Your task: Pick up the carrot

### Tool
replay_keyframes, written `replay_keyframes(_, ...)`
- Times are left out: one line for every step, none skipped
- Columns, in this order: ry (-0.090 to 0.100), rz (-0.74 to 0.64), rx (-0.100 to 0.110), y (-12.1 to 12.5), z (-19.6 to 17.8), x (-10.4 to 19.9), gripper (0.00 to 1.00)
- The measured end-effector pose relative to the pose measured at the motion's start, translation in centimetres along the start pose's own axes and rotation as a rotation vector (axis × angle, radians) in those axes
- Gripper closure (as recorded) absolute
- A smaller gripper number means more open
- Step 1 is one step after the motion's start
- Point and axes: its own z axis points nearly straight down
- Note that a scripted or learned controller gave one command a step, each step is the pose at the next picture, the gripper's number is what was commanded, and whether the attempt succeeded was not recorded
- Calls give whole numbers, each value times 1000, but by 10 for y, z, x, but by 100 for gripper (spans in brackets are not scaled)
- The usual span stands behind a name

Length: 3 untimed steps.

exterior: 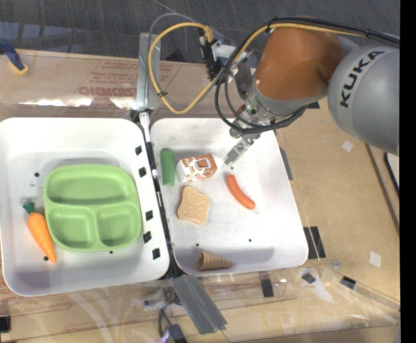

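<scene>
Orange and slim, the carrot (41, 236) lies on the floor of the left bin (8, 141), just beside the left edge of the green divided plate (91, 207) and apart from the bin wall; its green top sits at the upper left and its tip points down and to the right, so the long axis runs on a steep slant, nearly parallel to the plate's side. It looks like a toy of hard plastic: light, stiff, smooth and probably a bit slippery, and tapered, so a hold across the thicker part below the green top should be safer than one near the tip. The gripper (236, 151) hangs over the right bin (286, 213), above the sausage (240, 191) and beside the small carton (197, 167), well apart from the carrot; whether it is apart or together I cannot tell. In that bin also lie a green stick (168, 166), a slice of toast (193, 205) and a cone (214, 261).
</scene>
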Motion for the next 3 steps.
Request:
replay_keyframes(-4,7,-6,-26,15,-37,100)
replay_keyframes(6,-744,7,-31,-44,-40,100)
replay_keyframes(-4,-748,4,-78,-32,-108,100)
